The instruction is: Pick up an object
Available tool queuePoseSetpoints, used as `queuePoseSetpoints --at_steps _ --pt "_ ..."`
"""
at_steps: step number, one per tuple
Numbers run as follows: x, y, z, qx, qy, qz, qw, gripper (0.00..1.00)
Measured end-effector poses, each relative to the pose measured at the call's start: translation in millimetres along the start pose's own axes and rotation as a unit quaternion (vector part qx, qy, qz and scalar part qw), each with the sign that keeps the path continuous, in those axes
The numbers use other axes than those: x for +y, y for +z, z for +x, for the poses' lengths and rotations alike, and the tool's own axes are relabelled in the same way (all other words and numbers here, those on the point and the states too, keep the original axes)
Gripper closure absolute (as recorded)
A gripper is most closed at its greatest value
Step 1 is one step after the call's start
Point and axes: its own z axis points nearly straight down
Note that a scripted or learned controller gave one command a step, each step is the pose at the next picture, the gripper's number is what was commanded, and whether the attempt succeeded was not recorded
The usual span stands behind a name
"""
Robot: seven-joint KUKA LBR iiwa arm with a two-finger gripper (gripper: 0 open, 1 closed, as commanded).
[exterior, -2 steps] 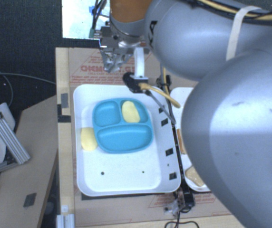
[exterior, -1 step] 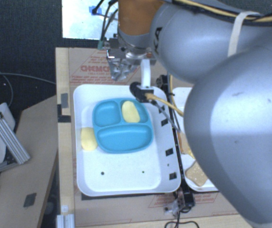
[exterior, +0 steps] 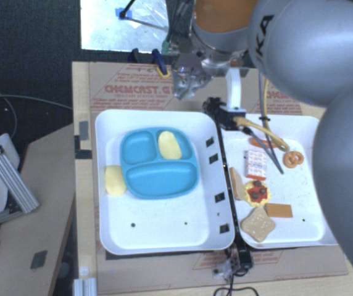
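Camera view, read from the near edge of the bench outward: I see two white bins side by side, the left bin (exterior: 158,227) and the right bin (exterior: 306,227), touching along a shared black-clipped divider. In the right bin, nearest its front edge, a square cracker (exterior: 258,225) lies beside an orange wafer (exterior: 278,211). Just behind them sits a small pizza piece (exterior: 257,192), touching a tan stick (exterior: 236,182) along the divider. Farther back I see a red-and-white packet (exterior: 256,163), a pretzel (exterior: 293,160) near the right wall, and a pair of tongs (exterior: 264,135) lying slantwise toward the far corner. In the left bin, a blue divided plate (exterior: 158,179) rests near the centre; a yellow piece (exterior: 169,145) lies in its far right compartment, and a second yellow piece (exterior: 115,180) lies on the bin floor, touching the plate's left rim. Beyond the far edge of the left bin, the gripper (exterior: 186,86) hangs over the printed cardboard (exterior: 133,90); I cannot tell its state, and I see nothing held.
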Motion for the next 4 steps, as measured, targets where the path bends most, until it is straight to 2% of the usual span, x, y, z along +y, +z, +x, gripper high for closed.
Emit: queuePoseSetpoints --at_steps 1,2,3,4 --pt "1.5 2.0 1.8 0.000 -0.002 -0.001 1.0000 0.00" --pt "-33.8 54.0 27.3 0.000 -0.003 0.002 1.0000 0.00" --pt "-110.3 23.4 64.7 0.001 -0.004 0.002 1.0000 0.00" --pt "-143.1 226.1 62.8 -0.002 0.000 0.006 1.0000 0.00"
